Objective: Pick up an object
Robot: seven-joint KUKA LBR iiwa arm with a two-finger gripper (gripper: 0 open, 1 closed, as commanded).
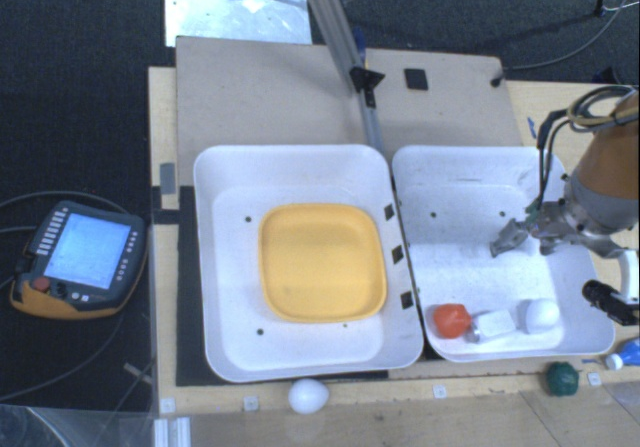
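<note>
Objects for picking lie along the near wall of the right bin (440,175): a red-orange piece (450,320), a small white box-like piece (493,324) touching it, and a rounded white piece (541,314) just beside that. The gripper (512,238) hangs over the same bin, farther from its near wall than the three pieces and apart from them, nothing between its fingers; how wide they stand I cannot tell. The left bin (225,185), touching the right bin's side, holds a yellow square plate (323,261). On the worktop (260,85), a white egg shape (308,395) lies beyond the left bin's near edge, and a dark green ball (562,378) sits past the right bin's near corner. A handheld control pendant (78,257) rests well away from the left bin.
</note>
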